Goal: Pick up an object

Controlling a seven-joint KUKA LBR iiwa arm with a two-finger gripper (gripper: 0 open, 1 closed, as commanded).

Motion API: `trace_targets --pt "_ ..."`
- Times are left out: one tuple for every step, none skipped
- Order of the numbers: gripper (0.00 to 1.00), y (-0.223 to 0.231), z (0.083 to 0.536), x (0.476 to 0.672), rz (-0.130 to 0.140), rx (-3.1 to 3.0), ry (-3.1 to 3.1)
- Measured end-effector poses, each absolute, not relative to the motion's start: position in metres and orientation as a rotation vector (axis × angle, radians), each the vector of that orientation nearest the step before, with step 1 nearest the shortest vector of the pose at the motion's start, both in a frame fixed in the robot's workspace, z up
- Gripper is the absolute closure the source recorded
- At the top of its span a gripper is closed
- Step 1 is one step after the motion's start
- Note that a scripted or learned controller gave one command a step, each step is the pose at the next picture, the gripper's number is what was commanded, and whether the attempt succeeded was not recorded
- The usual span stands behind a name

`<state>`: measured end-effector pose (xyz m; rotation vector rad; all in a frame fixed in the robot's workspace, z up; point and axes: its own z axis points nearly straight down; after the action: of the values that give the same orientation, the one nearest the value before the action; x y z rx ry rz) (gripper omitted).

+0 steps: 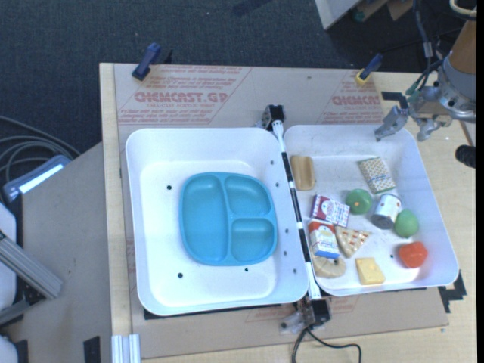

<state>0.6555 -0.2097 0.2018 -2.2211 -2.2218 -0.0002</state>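
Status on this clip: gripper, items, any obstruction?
Gripper open, above right bin's far rim, holding nothing. Toy foods lie loose in that bin; can nearest centre. Blue tray in left bin. Nothing blocking.

"CHEMCAST GP" printed red, twice, on brown board (pixel 227 89) under bins.

Table (pixel 227 97): pale board, matt, with printed red lettering along its far edge. Two bins (pixel 151 203) (pixel 435 225): smooth white plastic, slight sheen. Divided plate (pixel 227 218): blue plastic, smooth, semi-gloss. Can (pixel 386 209): shiny metal end, paper label. Tool (pixel 412 121): bare grey metal, dull gloss. Floor (pixel 60 44): dark carpet, rough and matt. Clamps (pixel 146 61) (pixel 368 68) at the table's far edge: blue plastic.
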Motion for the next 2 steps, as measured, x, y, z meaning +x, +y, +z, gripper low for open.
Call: trace_targets --pt "0.0 -0.187 0.089 0.633 -0.005 -2.227 -2.229" --pt "0.0 -0.134 0.09 0.595 -0.009 -2.229 -2.231"
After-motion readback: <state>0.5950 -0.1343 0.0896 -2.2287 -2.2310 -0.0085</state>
